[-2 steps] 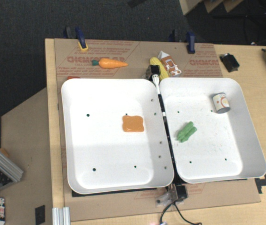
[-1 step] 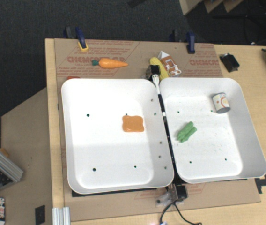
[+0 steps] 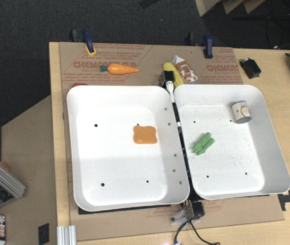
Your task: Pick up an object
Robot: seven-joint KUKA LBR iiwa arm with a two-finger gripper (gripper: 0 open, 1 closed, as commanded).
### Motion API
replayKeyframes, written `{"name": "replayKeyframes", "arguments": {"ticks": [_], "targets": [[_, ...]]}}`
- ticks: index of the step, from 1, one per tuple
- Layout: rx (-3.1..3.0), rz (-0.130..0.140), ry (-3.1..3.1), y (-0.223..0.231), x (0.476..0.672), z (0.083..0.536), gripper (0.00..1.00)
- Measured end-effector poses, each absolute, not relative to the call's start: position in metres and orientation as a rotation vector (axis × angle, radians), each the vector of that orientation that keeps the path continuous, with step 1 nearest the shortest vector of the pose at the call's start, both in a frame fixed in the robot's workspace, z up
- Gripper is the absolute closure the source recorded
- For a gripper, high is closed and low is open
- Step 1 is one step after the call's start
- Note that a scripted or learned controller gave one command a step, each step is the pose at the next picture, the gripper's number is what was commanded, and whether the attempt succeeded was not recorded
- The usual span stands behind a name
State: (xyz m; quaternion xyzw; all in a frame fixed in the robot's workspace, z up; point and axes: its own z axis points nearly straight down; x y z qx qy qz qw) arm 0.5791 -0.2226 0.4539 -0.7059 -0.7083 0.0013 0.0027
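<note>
I see an orange toast-like slice (image 3: 145, 135) mid-frame in the left bin (image 3: 83, 177); a green leafy toy (image 3: 203, 143) and a small grey can (image 3: 240, 112) lie in the right bin (image 3: 267, 172); a toy carrot (image 3: 119, 69) rests on the tabletop (image 3: 63, 75) above, upper left; the hand's state I cannot tell.

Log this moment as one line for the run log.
left bin: orange slab | right bin: green piece, small can | behind bins: toy carrot | pick not started

Robotics lab: clamped cardboard bench (image 3: 63, 137), white bins (image 3: 78, 152), aluminium framing (image 3: 2, 175).
</note>
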Motion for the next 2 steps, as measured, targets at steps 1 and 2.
{"name": "replayKeyframes", "arguments": {"ticks": [1, 2], "targets": [[-2.226, -0.009, -2.234, -0.202, 0.587, 0.541, 1.0], [-2.229, 0.001, -2.215, -0.226, 0.502, 0.537, 1.0]]}}
